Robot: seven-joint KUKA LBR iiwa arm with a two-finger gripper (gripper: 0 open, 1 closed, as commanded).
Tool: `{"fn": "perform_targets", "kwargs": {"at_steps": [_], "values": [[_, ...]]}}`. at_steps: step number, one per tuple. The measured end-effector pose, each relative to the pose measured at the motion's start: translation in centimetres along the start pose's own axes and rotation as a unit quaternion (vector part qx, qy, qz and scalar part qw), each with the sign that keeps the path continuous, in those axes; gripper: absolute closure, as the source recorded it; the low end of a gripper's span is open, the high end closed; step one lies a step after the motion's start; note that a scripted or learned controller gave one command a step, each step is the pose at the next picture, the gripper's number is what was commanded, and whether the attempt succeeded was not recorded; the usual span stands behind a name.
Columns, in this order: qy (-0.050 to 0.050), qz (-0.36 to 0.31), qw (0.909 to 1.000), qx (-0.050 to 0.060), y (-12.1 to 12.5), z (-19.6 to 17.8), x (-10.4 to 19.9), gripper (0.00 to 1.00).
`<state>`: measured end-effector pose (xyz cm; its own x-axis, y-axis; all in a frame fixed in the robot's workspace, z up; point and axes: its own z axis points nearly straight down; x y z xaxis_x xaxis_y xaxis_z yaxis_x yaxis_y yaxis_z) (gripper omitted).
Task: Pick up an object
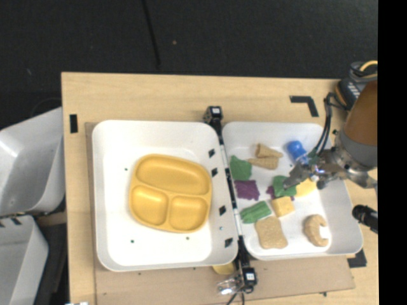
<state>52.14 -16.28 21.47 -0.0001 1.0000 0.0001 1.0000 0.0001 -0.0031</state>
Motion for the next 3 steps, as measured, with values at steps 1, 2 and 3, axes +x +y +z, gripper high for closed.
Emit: {"fn": "perform_targets", "kwargs": {"at_steps": [1, 2, 3], "values": [[0.0, 0.0, 1.0, 0.001, 0.0, -0.9, -0.1, 1.0], [0.0, -0.004, 1.0, -0.002, -0.4, -6.2, 9.9, 1.0], [0.001, -0.005, 1.0, -0.003, 1.0, -10.8, 18.5, 1.0]]}}
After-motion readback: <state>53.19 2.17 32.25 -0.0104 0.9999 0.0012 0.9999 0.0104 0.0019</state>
